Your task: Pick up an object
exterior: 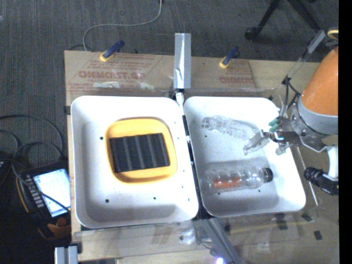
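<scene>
Gripper [257, 143] sits over the right side of the right bin [286, 199], low over the floor, arm coming in from the right rim. Can't tell how far the pincer is spread from this angle, and nothing reads as caught in it. Treat it as empty.

Targets, both in the right bin:
- Clear crumpled bottle [228, 126], upper part of the bin, lying on its side, angled down toward the gripper. Its near end is just beside the tip, maybe touching; can't tell.
- Clear bottle with orange contents and dark cap [237, 179], lower part of the bin, lying roughly along the front wall, cap pointing right. Apart from the gripper.

How to do it well, my read:
- You're closest to the crumpled one. Go across its short axis, not along it. Thin clear plastic will likely squash and squirt out, so centre on the body before closing.
- The capped bottle looks stiffer and is probably the safer grab. Take it mid-body, clear of the cap.
- Both are round and lying flat: expect rolling if you nudge one side first.

Left bin [82, 202] holds one thing: a yellow-framed tray with dark ribbed insert [141, 150], centred, flat. Well apart from the gripper; skip it.
</scene>
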Controlling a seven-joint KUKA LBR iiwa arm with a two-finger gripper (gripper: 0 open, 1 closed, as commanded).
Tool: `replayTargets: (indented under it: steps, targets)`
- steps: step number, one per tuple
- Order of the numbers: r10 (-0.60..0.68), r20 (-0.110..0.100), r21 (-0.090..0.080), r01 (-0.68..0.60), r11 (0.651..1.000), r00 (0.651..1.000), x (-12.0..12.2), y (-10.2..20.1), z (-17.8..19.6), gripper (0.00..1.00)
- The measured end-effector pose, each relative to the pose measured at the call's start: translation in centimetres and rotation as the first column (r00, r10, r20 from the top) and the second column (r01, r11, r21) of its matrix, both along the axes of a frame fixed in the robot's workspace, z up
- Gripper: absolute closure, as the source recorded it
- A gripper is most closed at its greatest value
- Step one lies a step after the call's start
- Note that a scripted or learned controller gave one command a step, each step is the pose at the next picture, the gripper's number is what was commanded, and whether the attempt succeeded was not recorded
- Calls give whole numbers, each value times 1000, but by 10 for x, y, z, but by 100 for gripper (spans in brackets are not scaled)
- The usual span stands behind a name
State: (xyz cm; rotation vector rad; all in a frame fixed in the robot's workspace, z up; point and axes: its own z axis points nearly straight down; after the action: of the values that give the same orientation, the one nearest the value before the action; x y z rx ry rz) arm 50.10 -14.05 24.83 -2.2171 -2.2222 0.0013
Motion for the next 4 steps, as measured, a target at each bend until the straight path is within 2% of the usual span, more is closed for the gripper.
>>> replayTargets:
  steps: [1, 2, 3, 4]
  targets:
    - [235, 0, 1, -235, 972, 972, 0, 35, -138, 0]
    - [93, 2, -1, -93, 996, 996, 54, -14, -133, 0]
    - [118, -28, 4, -118, 993, 993, 118, 1, -158, 0]
    - [182, -8, -4, -182, 983, 983, 166, 28, -159, 0]
